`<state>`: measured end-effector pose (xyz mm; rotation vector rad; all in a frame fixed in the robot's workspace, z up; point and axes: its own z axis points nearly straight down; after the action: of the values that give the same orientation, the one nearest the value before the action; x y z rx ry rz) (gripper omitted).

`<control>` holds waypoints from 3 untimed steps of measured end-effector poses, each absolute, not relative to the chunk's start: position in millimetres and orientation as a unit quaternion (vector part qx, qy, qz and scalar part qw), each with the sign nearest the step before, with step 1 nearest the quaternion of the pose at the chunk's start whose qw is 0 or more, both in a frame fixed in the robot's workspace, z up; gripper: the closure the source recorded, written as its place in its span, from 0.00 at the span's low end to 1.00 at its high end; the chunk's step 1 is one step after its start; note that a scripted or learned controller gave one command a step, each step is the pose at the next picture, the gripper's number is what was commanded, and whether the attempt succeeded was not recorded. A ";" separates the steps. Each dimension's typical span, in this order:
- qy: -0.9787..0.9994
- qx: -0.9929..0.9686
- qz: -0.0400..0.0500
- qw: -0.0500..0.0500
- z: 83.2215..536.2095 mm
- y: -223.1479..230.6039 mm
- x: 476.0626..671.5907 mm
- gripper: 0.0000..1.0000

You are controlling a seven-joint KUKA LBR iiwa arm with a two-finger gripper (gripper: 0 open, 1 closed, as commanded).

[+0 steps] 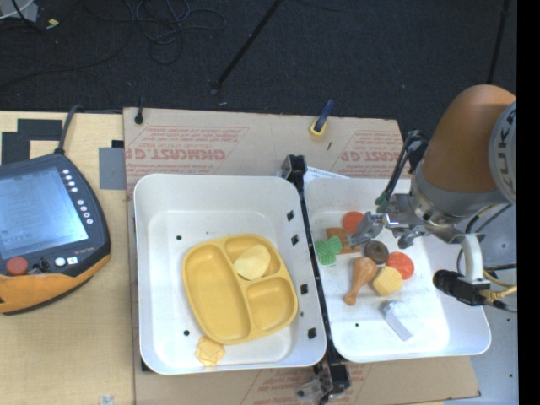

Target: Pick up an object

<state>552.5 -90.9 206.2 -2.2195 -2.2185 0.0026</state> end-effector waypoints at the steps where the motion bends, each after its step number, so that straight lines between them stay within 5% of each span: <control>1: -0.706 -0.708 0.002 0.002 82.3 -84.3 504.2 0.00; 2: -0.704 -0.710 0.001 0.002 97.4 -87.0 506.1 1.00; 3: -0.710 -0.704 -0.006 -0.006 194.6 -38.1 646.1 1.00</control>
<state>646.1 -38.1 194.6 -2.2217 -2.2386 -0.0200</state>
